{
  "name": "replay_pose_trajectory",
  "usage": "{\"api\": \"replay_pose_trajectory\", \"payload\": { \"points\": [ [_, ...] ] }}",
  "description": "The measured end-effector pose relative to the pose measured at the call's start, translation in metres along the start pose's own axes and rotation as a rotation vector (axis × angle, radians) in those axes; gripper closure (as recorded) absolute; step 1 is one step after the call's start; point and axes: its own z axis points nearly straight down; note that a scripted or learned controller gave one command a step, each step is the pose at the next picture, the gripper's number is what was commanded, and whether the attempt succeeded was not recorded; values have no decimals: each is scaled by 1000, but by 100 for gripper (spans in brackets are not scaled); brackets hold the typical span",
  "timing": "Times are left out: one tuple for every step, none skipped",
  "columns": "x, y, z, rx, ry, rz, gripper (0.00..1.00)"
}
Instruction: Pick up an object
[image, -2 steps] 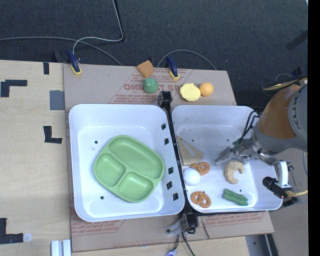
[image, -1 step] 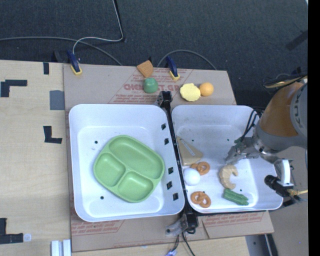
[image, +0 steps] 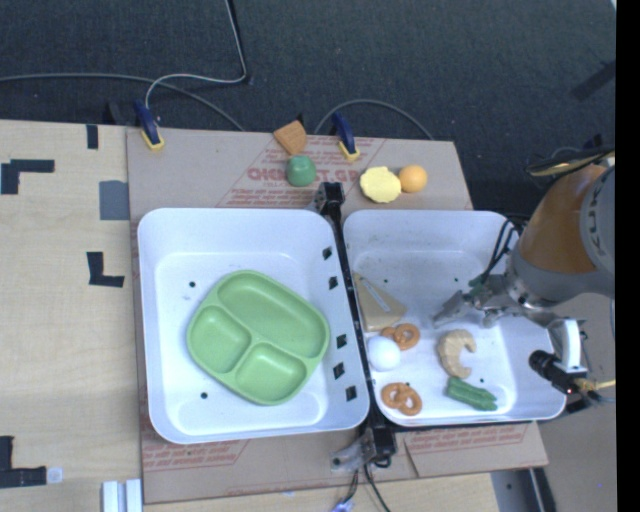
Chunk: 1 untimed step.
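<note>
Two-finger gripper (image: 452, 309) low in right white bin (image: 430, 232), just above pale croissant-shaped toy (image: 457, 351); finger spread cannot be told, nothing seen held. Risk: closing early on air, or nudging croissant into green bean pod (image: 471, 394).

Red print on cardboard sheet (image: 250, 180) under bins, up-left of gripper (image: 462, 305), well apart from jaws: blurred, partly reads "CHE…", rest illegible. More red print on cardboard front edge below jaws: unreadable.
</note>
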Motion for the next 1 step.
{"api": "replay_pose_trajectory", "payload": {
  "points": [
    [38,-48,8,7,5,0,0]
  ]
}}
